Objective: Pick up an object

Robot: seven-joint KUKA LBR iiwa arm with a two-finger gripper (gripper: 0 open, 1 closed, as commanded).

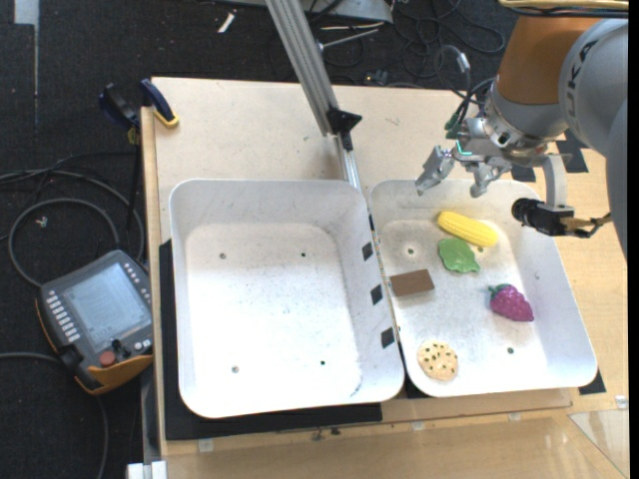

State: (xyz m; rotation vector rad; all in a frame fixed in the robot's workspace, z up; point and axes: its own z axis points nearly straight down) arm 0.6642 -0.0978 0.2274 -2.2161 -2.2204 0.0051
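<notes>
The right bin (559,297) holds a yellow corn cob (468,229), a green leafy piece (457,255), a brown flat block (411,283), a purple grape bunch (511,302) and a round cookie (437,360). My gripper (457,175) hangs above the bin's far edge, just beyond the corn cob. Its two fingers (435,171) are spread apart, and nothing sits between them.
The left bin (200,218) lies beside the right one, with black clips along the shared wall (374,267). A slanted metal pole (305,53) rises behind the bins. A black-handled clamp (140,103) grips the bench's far left corner. A teach pendant (95,312) lies on the floor at left.
</notes>
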